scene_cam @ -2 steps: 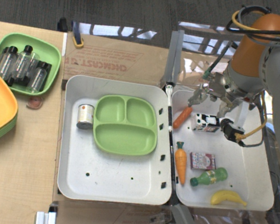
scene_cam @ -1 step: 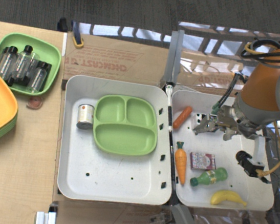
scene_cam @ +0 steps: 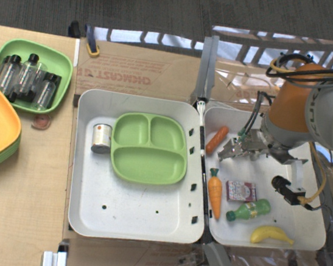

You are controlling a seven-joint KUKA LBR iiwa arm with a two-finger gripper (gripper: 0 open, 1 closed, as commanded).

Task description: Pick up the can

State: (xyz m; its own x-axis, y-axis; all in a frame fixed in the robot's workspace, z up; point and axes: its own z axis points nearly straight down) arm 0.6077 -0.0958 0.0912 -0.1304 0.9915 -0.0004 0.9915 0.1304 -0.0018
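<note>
The can (scene_cam: 101, 138), a small silver cylinder lying on its side, sits at the left of the left bin (scene_cam: 135, 223), just beside the left edge of the green divided plate (scene_cam: 149, 148) and apparently touching it; the gripper (scene_cam: 233, 150) hangs over the upper part of the right bin (scene_cam: 308, 241), well apart from the can, with the bins' shared wall and the whole plate between them; its metal fingers splay apart and point toward the left of the frame, with nothing between them, so it reads as open and empty. The step in hand looks like the approach, with no grasp begun; the task seems barely started. The right bin holds two carrots (scene_cam: 214, 194), a small pink packet (scene_cam: 241, 191), a green bottle (scene_cam: 249, 210) and a banana (scene_cam: 272, 236), none of them wanted. The next move calls for carrying the arm leftward across the divider and over the plate, then lowering onto the can with the fingers straddling its round sides; the plate's rim crowds one side, so the descent likely needs care.
</note>
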